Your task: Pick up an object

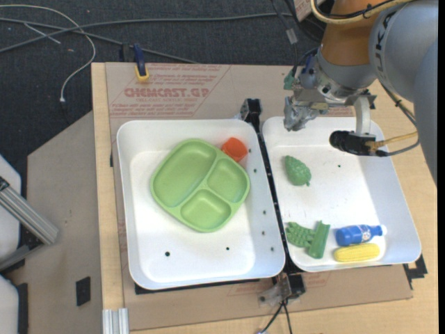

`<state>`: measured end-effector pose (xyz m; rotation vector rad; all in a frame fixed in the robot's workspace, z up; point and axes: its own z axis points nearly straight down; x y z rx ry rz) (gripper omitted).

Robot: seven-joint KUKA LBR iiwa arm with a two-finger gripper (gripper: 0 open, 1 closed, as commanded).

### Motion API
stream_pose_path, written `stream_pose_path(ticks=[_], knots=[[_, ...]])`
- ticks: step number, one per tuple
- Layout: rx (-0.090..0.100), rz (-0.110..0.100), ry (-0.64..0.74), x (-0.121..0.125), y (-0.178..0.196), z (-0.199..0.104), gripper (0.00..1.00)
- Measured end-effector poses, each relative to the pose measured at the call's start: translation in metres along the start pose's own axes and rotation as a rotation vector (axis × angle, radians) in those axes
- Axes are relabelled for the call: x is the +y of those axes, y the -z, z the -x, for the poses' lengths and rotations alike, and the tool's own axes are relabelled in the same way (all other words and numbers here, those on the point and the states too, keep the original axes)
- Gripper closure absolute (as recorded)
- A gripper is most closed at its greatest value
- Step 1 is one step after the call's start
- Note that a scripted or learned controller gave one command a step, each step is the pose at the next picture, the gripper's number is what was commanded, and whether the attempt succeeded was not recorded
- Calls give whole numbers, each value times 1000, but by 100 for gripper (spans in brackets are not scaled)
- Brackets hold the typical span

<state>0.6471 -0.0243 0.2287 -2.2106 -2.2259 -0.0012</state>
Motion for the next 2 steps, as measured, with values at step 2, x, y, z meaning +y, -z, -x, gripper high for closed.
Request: stream_pose_path(ticks=[2], knots=[[-2, 4, -2, 8, -1, -98, 100]])
